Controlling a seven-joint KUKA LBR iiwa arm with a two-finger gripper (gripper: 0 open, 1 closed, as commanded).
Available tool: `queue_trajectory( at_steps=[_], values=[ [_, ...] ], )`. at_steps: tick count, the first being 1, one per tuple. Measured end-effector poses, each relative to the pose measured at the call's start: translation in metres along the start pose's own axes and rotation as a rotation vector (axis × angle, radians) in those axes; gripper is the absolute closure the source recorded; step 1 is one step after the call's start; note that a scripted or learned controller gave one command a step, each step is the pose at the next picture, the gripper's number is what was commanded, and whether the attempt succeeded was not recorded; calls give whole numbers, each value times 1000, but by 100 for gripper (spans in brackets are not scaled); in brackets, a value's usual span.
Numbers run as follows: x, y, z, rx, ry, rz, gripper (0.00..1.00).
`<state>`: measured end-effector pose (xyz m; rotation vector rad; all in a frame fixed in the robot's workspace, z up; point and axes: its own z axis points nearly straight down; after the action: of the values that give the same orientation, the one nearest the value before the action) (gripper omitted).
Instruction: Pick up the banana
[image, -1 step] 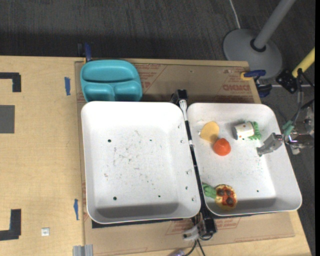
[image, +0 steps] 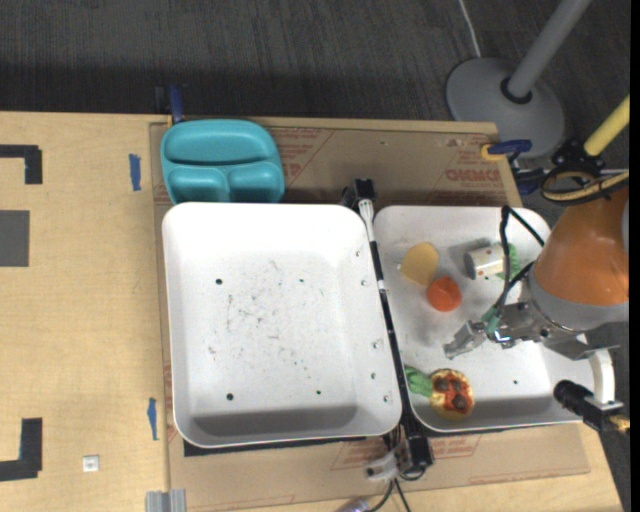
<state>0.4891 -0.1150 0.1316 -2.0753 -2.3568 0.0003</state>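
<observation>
The hand (image: 462, 343) hovers in the right bin (image: 520, 408) near an orange ball (image: 444, 293).

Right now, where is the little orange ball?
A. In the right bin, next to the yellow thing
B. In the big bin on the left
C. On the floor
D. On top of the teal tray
A: the orange ball lies in the right bin, just beside the yellow thing, with the gripper lower down.

Fixed overhead camera, slanted down, both bins (image: 270, 330)
</observation>
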Motion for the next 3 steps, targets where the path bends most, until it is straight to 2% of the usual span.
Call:
queue_trajectory(
  at_steps=[1,2,3],
  values=[
    [132,7,-53,-2,-1,-37,0],
    [182,13,-53,-1,-1,-357,0],
    [236,21,40,-6,5,-352,0]
  ],
)
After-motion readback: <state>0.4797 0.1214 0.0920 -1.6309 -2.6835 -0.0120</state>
